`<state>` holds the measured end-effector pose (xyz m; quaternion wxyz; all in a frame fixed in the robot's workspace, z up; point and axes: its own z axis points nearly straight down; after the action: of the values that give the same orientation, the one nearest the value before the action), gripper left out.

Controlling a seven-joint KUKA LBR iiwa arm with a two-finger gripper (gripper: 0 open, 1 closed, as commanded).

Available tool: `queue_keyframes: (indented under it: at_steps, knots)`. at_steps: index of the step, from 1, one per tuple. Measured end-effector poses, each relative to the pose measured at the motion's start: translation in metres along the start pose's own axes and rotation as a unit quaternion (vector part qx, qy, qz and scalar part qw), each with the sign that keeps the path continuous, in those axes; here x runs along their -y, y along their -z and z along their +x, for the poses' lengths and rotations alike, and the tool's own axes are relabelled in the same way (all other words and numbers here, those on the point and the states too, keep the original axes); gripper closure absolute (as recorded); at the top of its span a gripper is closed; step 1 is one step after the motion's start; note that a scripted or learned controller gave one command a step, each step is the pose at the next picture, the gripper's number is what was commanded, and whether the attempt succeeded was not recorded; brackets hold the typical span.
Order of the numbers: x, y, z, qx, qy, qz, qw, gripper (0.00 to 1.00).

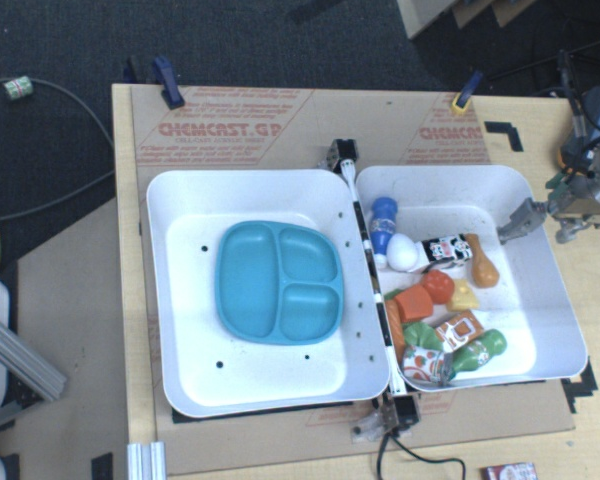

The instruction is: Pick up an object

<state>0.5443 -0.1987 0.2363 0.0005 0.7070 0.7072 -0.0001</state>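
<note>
Evidently nothing is picked yet: the tool hangs at the right shallow white bin's far-right rim, grip state unclear, toys untouched.

Red "CHEMCAST GP" print on the brown protective sheet covering the bench top, readable along its far edge behind the left bin. Same red print repeats behind the right bin, partly cut off. Smaller lines under each logo too small to read.
</note>
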Motion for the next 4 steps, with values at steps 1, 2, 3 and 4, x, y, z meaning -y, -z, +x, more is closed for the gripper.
queue_keyframes:
  at_steps: [1,2,3,4]
  knots:
    - [-0.025,-0.125,0.009,0.001,0.0,-0.005,1.0,0.0]
    - [-0.022,-0.135,0.009,-0.001,0.001,-0.008,1.0,0.0]
    - [-0.023,-0.123,0.009,0.0,0.001,-0.01,1.0,1.0]
    - [-0.006,-0.101,-0.007,0.001,0.0,-0.001,1.0,1.0]
